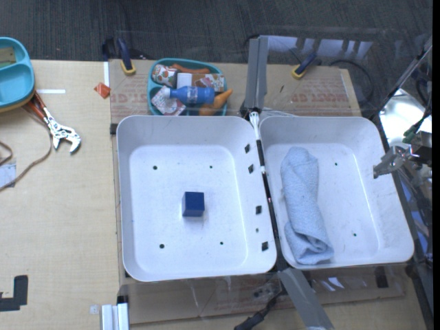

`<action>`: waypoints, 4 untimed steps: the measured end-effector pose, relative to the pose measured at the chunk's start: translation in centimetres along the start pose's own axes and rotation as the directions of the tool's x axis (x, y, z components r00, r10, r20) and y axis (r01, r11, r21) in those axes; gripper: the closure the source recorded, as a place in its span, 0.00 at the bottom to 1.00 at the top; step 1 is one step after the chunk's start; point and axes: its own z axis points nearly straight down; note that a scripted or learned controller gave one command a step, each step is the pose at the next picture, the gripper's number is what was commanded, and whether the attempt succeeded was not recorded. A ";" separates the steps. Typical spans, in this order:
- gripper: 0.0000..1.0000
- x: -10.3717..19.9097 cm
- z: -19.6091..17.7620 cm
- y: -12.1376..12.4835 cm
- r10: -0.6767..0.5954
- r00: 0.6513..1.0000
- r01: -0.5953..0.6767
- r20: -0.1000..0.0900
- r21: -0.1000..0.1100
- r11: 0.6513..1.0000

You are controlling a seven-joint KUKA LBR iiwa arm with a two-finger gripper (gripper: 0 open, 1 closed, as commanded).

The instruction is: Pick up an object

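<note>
A: What sits in the 2 shallow white plastic bins?
B: The left bin (130, 184) holds 1 small dark-blue cube (194, 203) near its middle. The right bin (371, 184) holds a crumpled pale-blue cloth towel (304, 208).
A: And behind them?
B: A teal bowl (157, 74) packed with assorted small items.
A: The jaws?
B: Cannot tell.

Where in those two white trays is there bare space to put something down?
The left bin is mostly bare: open floor lies all around the small blue block near its middle. In the right bin, the strip between the crumpled light blue towel and the right wall is free. The towel crowds that bin's left half, against the divider.
</note>
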 end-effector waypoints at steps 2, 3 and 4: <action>1.00 5.1 15.1 -0.8 0.102 0.995 -0.102 -0.002 0.000 0.995; 1.00 0.7 2.3 -2.5 0.195 0.981 -0.195 0.000 0.000 0.981; 1.00 5.4 15.1 -3.5 0.307 0.952 -0.307 -0.001 0.001 0.952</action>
